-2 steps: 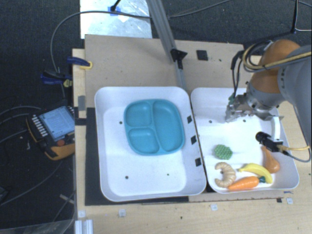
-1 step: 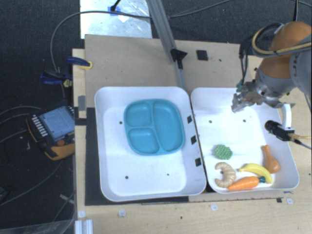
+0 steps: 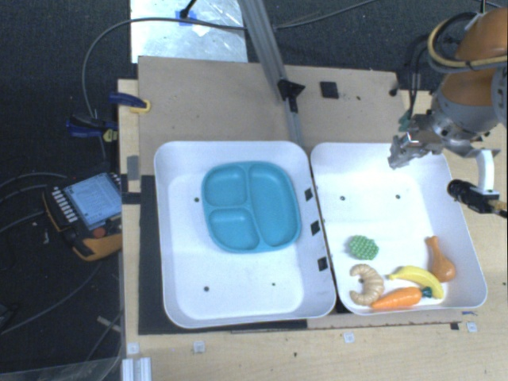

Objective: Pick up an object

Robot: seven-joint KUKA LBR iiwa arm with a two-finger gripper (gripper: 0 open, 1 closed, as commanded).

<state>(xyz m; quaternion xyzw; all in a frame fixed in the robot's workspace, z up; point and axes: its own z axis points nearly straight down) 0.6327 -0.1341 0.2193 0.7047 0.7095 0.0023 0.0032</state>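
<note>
Hanging above the far right corner of the right shallow white bin (image 3: pixel 397 181), the grey two-finger gripper (image 3: pixel 403 151) points down and leftward, with nothing visible between its tips; whether its jaws stand wide or narrow cannot be told from this slant. Behind it rises the grey arm with its orange band (image 3: pixel 476 42), reaching in from the right.

All the loose objects lie well apart from the gripper, clustered in the near right corner of that same bin: a green knobbly round toy (image 3: pixel 363 248), a tan curled croissant-shaped toy (image 3: pixel 366 282) just below it, an orange plastic carrot (image 3: pixel 396 298) touching the croissant's end, a yellow plastic banana (image 3: pixel 418 278) resting above the carrot, and a brown drumstick-shaped toy (image 3: pixel 440 262) beside the banana.

Inside the left shallow white bin (image 3: pixel 182 284) sits a blue plastic divided plate (image 3: pixel 250 206) with three compartments.
</note>
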